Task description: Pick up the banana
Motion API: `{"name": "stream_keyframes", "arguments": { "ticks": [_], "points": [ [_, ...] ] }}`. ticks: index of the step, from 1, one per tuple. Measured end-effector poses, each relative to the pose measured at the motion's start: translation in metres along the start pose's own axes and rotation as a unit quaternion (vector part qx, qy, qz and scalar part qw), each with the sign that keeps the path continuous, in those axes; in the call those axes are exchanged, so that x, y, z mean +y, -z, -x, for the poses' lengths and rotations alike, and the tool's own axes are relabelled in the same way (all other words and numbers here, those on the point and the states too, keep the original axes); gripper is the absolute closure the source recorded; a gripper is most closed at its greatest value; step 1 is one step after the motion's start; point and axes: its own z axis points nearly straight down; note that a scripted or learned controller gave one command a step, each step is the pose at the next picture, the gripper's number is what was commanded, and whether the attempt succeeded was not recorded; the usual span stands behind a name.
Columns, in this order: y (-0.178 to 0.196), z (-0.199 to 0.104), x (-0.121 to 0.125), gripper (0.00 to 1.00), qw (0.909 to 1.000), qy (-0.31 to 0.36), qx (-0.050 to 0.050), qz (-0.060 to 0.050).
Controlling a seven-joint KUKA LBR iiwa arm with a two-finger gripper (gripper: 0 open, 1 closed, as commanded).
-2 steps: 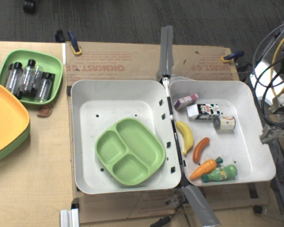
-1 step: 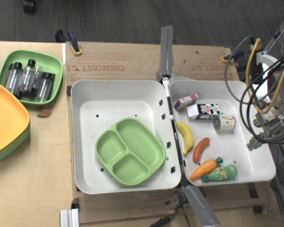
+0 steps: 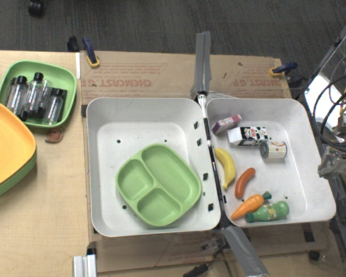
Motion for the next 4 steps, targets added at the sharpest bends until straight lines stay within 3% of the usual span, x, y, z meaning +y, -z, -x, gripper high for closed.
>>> {"name": "stream_keyframes", "arguments": {
  "ticks": [1, 2, 3, 4],
  "points": [
    [-0.045, 0.011, 0.005, 1.0, 0.9787, 0.205, 0.0, 0.002],
    [-0.012, 0.017, 0.007, 1.0, 0.9204, 0.391, -0.001, 0.001],
    [-0.058, 0.054, 0.022, 1.0, 0.8717, 0.49, -0.002, 0.003],
    [-0.023, 0.038, 0.012, 1.0, 0.7355, 0.678, -0.002, 0.001]
  ]
}}
